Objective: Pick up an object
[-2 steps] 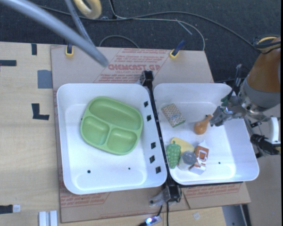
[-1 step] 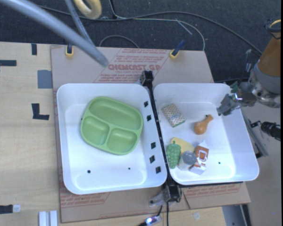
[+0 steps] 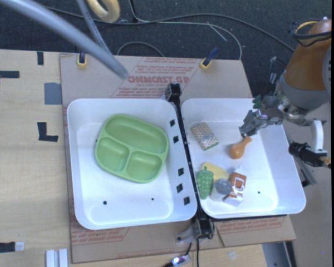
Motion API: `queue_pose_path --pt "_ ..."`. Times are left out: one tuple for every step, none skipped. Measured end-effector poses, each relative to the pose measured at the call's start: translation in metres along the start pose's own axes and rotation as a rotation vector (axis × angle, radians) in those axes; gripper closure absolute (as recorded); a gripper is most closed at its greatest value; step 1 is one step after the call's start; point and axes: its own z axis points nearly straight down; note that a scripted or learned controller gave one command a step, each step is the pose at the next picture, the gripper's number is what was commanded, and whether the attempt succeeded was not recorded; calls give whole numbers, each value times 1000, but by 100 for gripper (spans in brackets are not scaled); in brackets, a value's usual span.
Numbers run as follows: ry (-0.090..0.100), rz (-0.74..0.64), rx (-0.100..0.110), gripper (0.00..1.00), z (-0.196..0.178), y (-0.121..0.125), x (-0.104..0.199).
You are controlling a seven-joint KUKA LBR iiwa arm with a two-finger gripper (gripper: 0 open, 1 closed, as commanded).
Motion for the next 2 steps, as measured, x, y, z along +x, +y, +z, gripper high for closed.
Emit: queue_pose_path --pt "1 -2 -1 100 -8 6 55" --pt "1 -1 0 100 -9 7 103"
